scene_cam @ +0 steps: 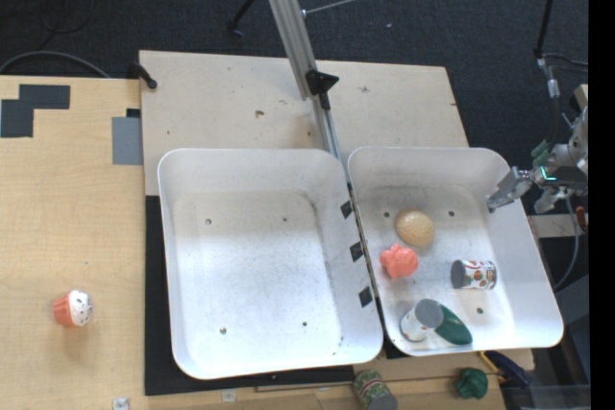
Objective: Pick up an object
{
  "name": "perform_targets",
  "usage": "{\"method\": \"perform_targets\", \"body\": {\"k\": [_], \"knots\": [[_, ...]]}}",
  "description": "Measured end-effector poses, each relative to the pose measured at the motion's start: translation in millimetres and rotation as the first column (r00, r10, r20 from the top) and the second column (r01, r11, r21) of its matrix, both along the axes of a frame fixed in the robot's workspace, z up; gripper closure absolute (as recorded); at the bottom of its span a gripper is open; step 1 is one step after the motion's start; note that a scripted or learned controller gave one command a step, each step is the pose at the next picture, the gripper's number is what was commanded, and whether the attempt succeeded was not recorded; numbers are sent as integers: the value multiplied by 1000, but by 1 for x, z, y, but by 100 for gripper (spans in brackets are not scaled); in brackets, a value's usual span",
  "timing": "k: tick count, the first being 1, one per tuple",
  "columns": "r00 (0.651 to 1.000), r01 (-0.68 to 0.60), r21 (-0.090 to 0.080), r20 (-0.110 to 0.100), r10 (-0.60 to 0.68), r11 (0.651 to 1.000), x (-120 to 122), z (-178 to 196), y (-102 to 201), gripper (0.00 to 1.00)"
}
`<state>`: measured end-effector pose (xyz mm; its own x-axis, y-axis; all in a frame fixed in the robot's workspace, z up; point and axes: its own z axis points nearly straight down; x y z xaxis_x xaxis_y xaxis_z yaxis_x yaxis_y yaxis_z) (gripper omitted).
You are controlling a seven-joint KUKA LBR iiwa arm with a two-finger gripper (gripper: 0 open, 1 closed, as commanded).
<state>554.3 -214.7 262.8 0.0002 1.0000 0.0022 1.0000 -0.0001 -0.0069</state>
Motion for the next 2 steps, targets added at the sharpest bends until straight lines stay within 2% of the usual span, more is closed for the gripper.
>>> {"method": "perform_targets", "body": {"k": [1,2], "knots": [[1000,-1,-1,5,1,1000,1,3,0,0],[1000,-1,1,-1,1,1000,-5,-50,10,0]]}}
